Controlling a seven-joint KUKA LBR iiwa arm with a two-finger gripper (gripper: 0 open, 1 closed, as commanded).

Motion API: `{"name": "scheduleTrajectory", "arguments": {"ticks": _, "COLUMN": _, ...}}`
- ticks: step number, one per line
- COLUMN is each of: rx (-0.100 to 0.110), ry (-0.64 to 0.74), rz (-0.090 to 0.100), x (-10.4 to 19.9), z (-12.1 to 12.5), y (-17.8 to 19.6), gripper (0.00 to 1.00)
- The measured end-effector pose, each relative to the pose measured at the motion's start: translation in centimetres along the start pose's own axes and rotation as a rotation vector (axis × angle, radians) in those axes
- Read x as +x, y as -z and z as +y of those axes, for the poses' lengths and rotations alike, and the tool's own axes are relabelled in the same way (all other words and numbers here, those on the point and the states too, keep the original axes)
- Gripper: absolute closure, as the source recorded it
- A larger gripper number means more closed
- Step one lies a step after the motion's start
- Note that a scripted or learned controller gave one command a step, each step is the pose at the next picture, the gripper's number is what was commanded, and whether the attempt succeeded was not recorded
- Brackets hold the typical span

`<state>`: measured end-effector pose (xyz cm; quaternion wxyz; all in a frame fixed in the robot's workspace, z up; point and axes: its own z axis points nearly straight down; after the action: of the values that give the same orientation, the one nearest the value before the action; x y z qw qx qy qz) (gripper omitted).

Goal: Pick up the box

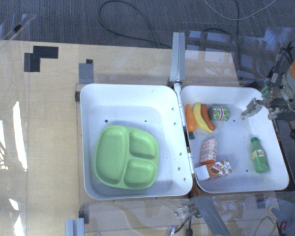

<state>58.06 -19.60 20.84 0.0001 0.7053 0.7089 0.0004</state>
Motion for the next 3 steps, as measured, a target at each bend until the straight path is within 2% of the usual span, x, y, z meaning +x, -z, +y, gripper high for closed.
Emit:
{"name": "scheduleTrajectory", "arguments": {"ticks": 1, "rx": -0.003, "ry": 0.398, "rz": 0.0, "x": 6.3, "z": -4.4, "y": -11.7, "gripper": 0.0}}
{"name": "scheduleTrajectory", "arguments": {"ticks": 2, "rx": 0.0, "ry": 0.448, "rz": -0.004, "x": 8.9, "z": 4.6, "y": -12.0, "gripper": 0.0}}
{"name": "scheduleTrajectory", "arguments": {"ticks": 3, "rx": -0.004, "ry": 0.376, "rz": -0.001, "x": 13.4, "z": 3.3, "y": -2.2, "gripper": 0.0}}
